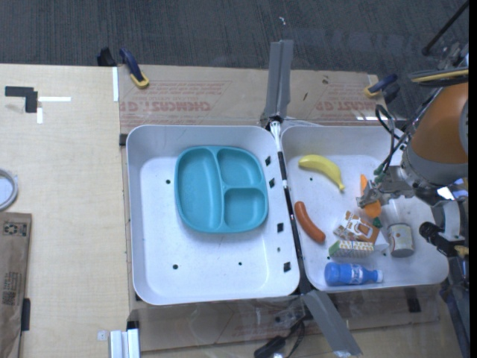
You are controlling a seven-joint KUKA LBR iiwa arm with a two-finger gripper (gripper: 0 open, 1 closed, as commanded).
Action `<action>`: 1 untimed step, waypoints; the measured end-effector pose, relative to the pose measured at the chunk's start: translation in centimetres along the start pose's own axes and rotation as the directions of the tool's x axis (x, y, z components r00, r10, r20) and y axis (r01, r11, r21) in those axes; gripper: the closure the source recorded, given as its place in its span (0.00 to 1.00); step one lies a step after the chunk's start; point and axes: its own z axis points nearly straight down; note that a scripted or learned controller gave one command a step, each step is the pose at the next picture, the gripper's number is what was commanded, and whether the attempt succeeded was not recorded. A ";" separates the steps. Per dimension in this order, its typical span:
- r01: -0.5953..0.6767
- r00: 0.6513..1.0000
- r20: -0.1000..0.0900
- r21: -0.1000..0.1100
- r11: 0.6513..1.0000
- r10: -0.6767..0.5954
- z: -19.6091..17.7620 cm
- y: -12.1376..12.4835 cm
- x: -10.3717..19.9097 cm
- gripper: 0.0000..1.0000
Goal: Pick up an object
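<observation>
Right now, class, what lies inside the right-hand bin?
In the right bin lie a banana, a sausage, a blue bottle, a small carton, a grey can and something orange, partly covered by the pincer.

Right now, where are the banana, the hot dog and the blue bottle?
banana [323,168]: camera view, middle of its curved body.
hot dog [309,221]: camera view, middle of its length.
blue bottle [352,275]: camera view, middle of its body.

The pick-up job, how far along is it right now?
Done: the arm has reached into the right bin. In hand: its tool sits low over the orange item beside the snack packet. Left: nothing looks lifted; banana, sausage and blue bottle lie untouched.
</observation>
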 end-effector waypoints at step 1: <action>0.068 0.998 0.001 0.000 0.998 -0.068 -17.3 0.3 8.1 1.00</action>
